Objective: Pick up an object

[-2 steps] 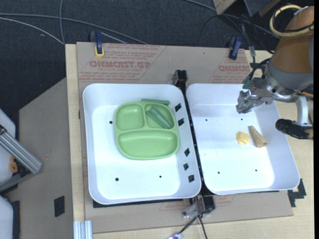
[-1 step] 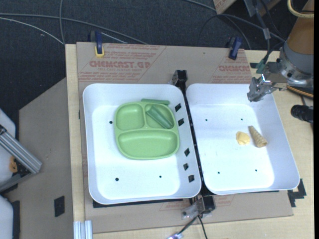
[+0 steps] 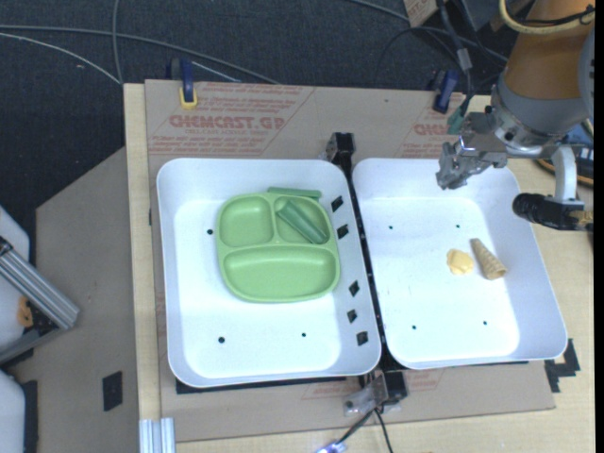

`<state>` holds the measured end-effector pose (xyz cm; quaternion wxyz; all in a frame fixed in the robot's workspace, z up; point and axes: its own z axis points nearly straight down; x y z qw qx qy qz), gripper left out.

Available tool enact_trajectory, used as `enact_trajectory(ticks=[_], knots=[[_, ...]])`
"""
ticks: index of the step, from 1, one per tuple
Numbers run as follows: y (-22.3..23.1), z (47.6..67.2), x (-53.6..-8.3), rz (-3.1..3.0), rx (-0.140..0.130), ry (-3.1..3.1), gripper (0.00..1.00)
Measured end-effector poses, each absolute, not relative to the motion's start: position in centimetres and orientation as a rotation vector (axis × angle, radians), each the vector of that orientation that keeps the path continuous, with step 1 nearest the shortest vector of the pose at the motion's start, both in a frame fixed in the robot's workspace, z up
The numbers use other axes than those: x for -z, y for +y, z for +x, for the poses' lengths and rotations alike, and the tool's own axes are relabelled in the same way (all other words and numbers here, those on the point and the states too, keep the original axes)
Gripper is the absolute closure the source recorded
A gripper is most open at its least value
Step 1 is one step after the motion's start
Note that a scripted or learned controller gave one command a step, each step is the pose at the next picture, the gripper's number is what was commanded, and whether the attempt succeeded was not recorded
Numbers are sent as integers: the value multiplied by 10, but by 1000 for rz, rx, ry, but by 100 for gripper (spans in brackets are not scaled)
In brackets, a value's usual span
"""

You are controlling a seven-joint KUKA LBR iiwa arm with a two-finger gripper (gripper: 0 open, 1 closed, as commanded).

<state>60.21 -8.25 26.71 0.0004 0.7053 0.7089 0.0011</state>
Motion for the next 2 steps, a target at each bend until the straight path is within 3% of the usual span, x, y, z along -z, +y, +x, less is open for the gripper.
enact_trajectory(ticks=[2], knots=[[17, 611, -231, 2219, 2, 2230, 100]])
